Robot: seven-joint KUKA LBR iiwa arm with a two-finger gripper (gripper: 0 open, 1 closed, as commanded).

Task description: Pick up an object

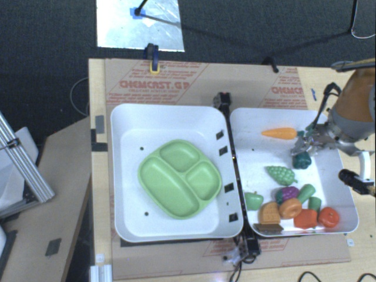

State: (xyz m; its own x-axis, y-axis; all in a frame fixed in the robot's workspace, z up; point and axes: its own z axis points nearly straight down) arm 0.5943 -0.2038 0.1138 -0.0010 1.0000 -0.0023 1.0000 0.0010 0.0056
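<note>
Left bin: shallow white plastic bin [126, 157], holding one pale green three-compartment plastic plate [179, 178], flat, near the middle. Not my concern for this step.

Right bin: shallow white plastic bin [249, 134], holding the toy food. Lower-left corner, a small green rounded piece [253, 201]. Beside it, a tan-orange bread-like block [269, 212]. Upper part of the bin, an orange plastic carrot [279, 133] lying flat, well apart from the rest. Centre, a bumpy green bunch-shaped piece [281, 174]. Below it, crowded and touching: a purple piece [287, 193], an orange round piece [290, 207], a green pod-like piece [306, 191], a red-orange block [305, 218], a red tomato-like ball [329, 217].

Nearest item: small dark teal rounded toy [302, 160], just below my tip.

My gripper [306, 146]: low over the right bin's upper right, at or touching the teal toy. Whether it is closed on anything, I cannot tell.

Handling note, my judgement: the teal toy is the likely target. It stands clear of the cluster, so I should centre on it, descend straight, close squarely across its width, and lift vertically. Being rounded, it may squirt sideways if I pinch it off-centre.
</note>
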